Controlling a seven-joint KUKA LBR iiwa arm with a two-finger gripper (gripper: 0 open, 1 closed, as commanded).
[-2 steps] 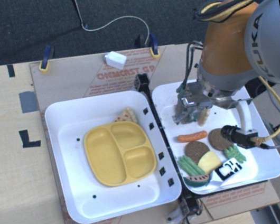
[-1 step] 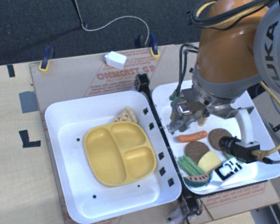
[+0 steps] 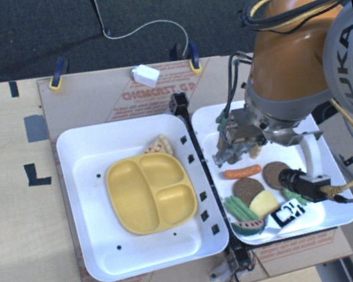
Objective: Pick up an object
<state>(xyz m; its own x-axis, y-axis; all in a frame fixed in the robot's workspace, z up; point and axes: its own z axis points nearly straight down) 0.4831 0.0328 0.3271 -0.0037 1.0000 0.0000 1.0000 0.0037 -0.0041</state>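
Arm (image 3: 295,48): reaching in from the right, wrist above the right bin (image 3: 341,212). Jaws (gripper (image 3: 232,151)): low over the bin's upper left area, just above the orange sausage (image 3: 242,173); spread or pressed together cannot be told. Nothing visible between the fingers.

Right bin contents, clustered below the gripper: orange sausage, lying flat; two brown round patties (image 3: 247,189), side by side; yellow piece (image 3: 264,203), touching the lower patty; green beans (image 3: 239,209); watermelon slice (image 3: 249,227) at the front edge.

Left bin (image 3: 80,187): yellow divided plate (image 3: 150,192), centred; pizza slice (image 3: 159,145) tucked behind its upper rim.

Surface: cardboard sheet (image 3: 98,97) under both bins.
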